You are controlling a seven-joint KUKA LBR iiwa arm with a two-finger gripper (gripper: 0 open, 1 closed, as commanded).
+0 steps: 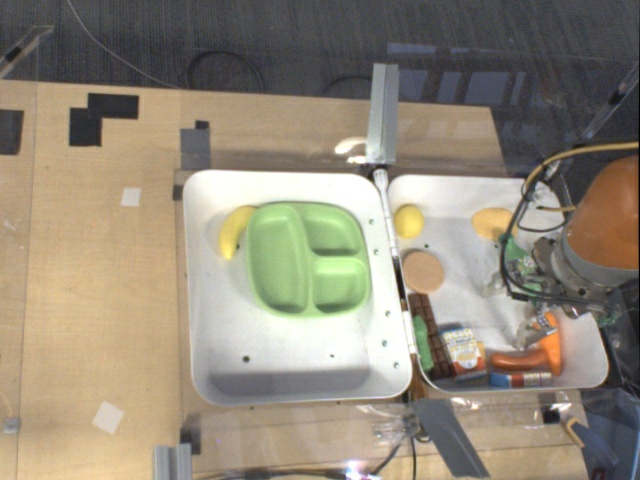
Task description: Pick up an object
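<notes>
Two white bins sit side by side on the wooden worktop [90, 318]. The left bin [230, 358] holds a green divided tray [305, 258] with a yellow banana [234, 230] touching its far-left edge. The right bin [590, 363] holds a lemon [408, 220] and a tan disc [423, 270] near its left wall, a pale yellow piece [490, 223] toward its far edge, and a brown bar [425, 333], a small printed carton [462, 348] and an orange-and-red tool [530, 358] along its near edge. The arm's jaws [540, 303] hover above the right side of that bin; whether they are open or closed cannot be told.
</notes>
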